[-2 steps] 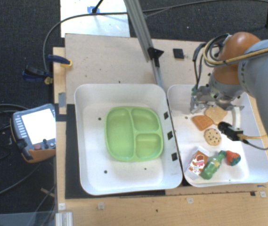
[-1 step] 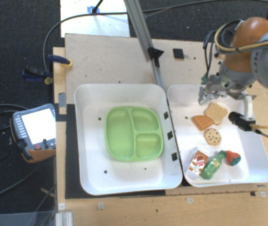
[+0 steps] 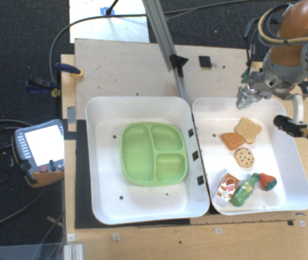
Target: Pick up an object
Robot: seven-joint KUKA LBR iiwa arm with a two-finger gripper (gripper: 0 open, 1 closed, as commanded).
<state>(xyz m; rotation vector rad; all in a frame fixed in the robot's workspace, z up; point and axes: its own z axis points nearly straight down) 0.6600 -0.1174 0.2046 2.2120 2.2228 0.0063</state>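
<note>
My gripper [image 3: 244, 99] hangs over the far edge of the right bin [image 3: 292, 161], above and a little behind the food pieces. Nothing shows between its fingers. In that bin lie a slice of toast [image 3: 249, 129], a brown waffle piece [image 3: 233, 140], a round cookie [image 3: 244, 157], a small red and white carton [image 3: 227, 188], a green bottle [image 3: 244, 192] and a red and green vegetable [image 3: 267, 182]. The toast lies closest to the gripper, just in front of it.
The left bin [image 3: 102, 145] holds a green divided plate [image 3: 154, 154]. A grey slanted pole [image 3: 162, 31] crosses the back board above the bins. A teach pendant [image 3: 40, 150] lies off the bench at left.
</note>
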